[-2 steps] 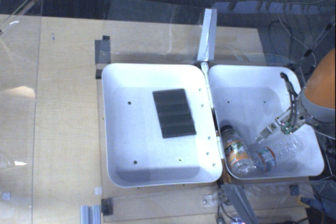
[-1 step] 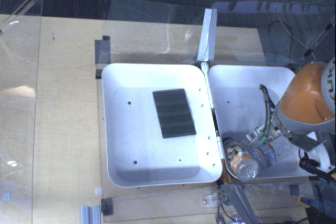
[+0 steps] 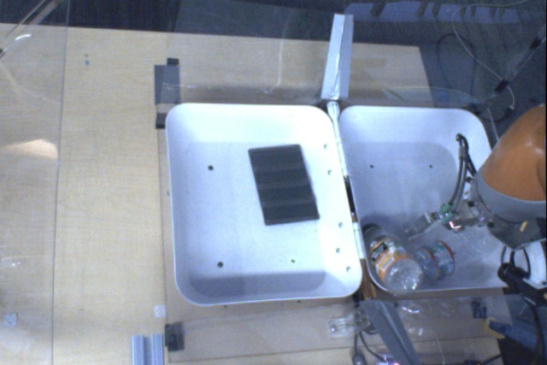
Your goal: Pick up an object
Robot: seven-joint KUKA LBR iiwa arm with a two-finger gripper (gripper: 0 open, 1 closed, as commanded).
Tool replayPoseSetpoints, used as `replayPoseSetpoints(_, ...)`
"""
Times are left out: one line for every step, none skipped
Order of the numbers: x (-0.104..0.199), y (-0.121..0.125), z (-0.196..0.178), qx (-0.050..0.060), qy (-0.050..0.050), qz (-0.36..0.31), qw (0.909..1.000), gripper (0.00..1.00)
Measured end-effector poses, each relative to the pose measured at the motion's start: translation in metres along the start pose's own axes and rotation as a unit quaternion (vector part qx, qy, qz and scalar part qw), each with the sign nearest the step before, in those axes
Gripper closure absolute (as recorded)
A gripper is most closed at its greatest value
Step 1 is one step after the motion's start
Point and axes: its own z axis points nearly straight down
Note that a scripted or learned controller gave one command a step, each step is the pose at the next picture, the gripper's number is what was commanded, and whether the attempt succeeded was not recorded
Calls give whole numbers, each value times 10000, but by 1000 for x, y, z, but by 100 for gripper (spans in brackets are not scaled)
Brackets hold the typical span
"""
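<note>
Camera view looks down on two shallow white plastic bins, the left bin [image 3: 192, 269] and the right bin [image 3: 385, 141]. A dark grey ribbed rectangular slab [image 3: 283, 184] lies flat near the left bin's middle, well apart from the arm. In the right bin, at about 6 o'clock against the near wall, lies a clear plastic bottle with an orange label [image 3: 402, 261], on its side. The gripper [image 3: 449, 216] hangs at roughly 4 o'clock in that bin, just beside the bottle; whether its pincer is apart or together cannot be told. The likeliest trouble: the round, slick bottle could roll or squirt away under a closing pinch, or the bin wall could block a clean approach.
</note>
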Motion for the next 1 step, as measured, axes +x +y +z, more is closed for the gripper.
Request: replayPoseSetpoints(67,53,0,-20,1,142,9999,0)
